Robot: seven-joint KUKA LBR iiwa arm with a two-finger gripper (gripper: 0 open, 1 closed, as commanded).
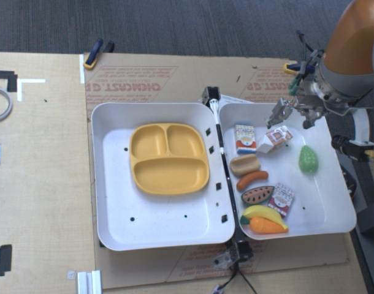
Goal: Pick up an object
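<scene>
Two white bins sit side by side on the counter (40, 182). The left bin (110, 182) carries a yellow divided plate (169, 158). The right bin (325, 201) carries the loose objects: a small carton (276, 138), a box (245, 138), a bun (244, 163), a sausage (252, 179), a melon slice (258, 195), a packet (282, 198), a banana (263, 212), a carrot (268, 225) and a green fruit (308, 159).

Arm position: the gripper (295, 109) is over the rear of the right bin, just above and behind the carton. Whether the fingers touch the carton cannot be told. The fingers appear spread, and nothing is visible between them; no object is held.

Likely target: the carton, as it lies nearest the fingers. It is tilted, one end toward the box and the other toward the bin's rear.

Handling judgement:
- The carton is probably a light, hollow toy with smooth printed faces. Expect low weight and moderate slip.
- It looks stiff enough to take a firm squeeze, but a thin shell may flex.
- Take hold across the two long flat faces, near the middle of the body. Avoid the gabled end, where sloped surfaces would push the fingers off.
- Align the fingers to the carton's tilt before closing; a skewed approach would likely spin it toward the box.

The green fruit stands apart from its neighbours, but its rounded, tapering form gives a less certain hold.
</scene>
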